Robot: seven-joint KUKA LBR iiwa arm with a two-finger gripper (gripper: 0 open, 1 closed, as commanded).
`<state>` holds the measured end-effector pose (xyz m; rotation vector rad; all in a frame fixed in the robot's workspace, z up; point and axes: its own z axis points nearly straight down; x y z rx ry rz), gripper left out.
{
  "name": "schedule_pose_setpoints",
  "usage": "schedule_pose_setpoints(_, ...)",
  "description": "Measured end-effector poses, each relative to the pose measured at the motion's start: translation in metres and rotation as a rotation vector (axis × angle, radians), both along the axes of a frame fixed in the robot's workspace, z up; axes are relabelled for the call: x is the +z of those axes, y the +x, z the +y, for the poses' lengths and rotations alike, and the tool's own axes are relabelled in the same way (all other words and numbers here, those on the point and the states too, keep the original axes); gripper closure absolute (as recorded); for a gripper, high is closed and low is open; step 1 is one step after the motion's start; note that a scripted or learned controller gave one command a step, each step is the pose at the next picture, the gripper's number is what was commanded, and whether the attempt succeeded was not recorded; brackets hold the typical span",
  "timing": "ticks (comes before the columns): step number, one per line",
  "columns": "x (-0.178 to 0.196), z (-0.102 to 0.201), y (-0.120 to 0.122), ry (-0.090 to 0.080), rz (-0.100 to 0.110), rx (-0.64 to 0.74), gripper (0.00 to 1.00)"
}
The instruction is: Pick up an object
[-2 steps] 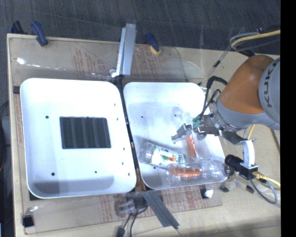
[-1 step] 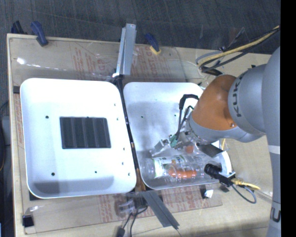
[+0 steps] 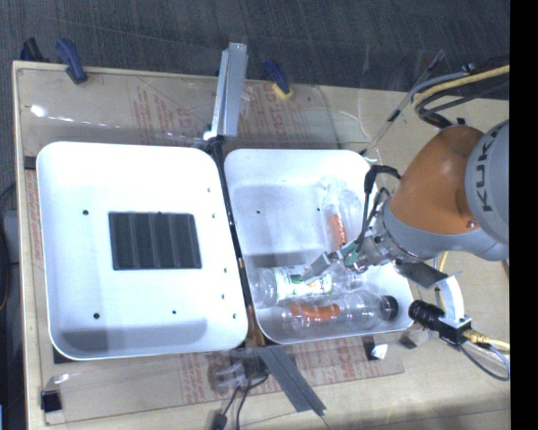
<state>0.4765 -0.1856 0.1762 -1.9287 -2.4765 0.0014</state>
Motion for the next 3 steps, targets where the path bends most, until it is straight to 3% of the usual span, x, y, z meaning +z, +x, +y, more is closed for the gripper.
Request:
schedule_pose_setpoints(1, -0.051, -0.017, 0.024, -0.005, -0.020, 0.064, 0.00)
schedule_pose_setpoints(2, -0.003, -0.010, 0.000, -0.001, -0.002, 0.169, 0.00)
schedule_pose_setpoints(3, -0.031, -0.025, 0.057, -0.003, -0.014, 0.191, 0.00)
